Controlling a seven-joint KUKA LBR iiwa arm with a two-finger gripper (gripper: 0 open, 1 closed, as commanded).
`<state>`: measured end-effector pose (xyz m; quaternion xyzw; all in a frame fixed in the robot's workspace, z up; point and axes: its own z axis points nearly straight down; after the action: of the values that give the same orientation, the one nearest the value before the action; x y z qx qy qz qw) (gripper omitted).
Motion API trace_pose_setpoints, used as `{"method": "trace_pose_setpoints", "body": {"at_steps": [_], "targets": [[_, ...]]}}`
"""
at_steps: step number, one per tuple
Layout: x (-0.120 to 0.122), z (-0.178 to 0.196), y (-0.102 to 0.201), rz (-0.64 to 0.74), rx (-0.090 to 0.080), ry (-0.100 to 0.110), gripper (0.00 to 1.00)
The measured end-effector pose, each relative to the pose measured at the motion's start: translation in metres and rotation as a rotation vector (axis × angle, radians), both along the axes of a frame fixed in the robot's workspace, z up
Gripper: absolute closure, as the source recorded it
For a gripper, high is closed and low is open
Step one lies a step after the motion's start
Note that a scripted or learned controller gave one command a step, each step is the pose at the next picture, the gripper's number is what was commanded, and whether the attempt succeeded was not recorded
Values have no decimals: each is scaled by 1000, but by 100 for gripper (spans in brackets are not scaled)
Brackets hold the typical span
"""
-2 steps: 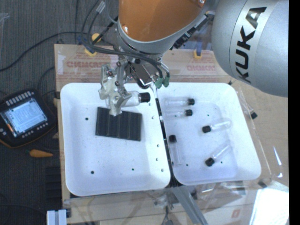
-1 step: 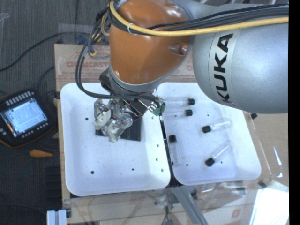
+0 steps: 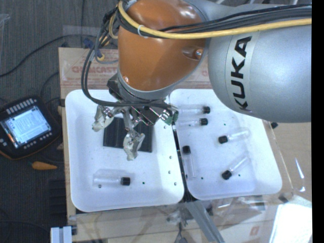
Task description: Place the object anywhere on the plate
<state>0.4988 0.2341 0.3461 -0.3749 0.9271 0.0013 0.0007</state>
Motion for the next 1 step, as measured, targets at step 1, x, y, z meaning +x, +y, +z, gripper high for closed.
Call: {"method": "trace_pose_setpoints", "body": {"at_steps": [1], "targets": [[19,87,-49,-1004,-1,-2,0]]}}
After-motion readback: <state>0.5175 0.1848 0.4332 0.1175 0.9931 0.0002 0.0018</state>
